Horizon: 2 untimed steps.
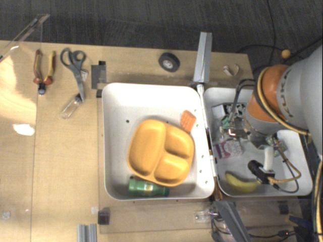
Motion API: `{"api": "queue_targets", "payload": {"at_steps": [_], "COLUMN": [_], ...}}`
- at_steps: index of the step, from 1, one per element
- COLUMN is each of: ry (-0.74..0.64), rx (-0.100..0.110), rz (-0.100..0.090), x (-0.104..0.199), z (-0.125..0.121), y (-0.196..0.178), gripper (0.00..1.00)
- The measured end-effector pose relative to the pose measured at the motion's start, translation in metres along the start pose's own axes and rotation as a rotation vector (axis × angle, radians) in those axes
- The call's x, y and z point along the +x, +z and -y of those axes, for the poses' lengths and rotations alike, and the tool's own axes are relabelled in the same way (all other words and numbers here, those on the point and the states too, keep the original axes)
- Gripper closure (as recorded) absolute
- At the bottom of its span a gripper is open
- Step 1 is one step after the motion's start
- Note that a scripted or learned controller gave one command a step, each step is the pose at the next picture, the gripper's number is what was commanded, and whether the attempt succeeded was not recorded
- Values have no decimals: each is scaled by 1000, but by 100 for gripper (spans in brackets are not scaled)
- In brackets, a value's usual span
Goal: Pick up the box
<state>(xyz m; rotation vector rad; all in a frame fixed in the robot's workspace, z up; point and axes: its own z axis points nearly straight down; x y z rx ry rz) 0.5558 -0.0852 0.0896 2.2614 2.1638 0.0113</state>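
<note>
i see the banana (241,182) lying along the near wall of the right bin (298,188), curved and yellow with dark ends. just beyond it a black-tipped white tool (266,164) hangs off the arm, trailing yellow cable. in the left bin (113,135) a green bottle (147,187) lies on its side against the near wall, partly under a glossy yellow divided tray (161,150) with three rounded hollows. the small orange box (187,120) leans at the tray's far right corner, close to the wall between the bins. the gripper (233,130) sits low in the right bin, across that wall from the box and apart from it; whether it is open i can't tell. beneath it lies something clear and crinkled with purple marks (227,147). farther off, scissors (75,69), red-handled pliers (43,70) and a tape roll (169,61) rest on the wooden bench (50,175).
</note>
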Motion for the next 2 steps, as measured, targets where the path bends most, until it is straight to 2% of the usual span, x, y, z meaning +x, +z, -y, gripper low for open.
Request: {"api": "queue_targets", "payload": {"at_steps": [1, 2], "ry": [-2, 73], "rx": [-5, 7], "rz": [-1, -2], "x": [1, 10], "z": [-2, 15], "y": [-11, -96], "gripper": [100, 100]}}
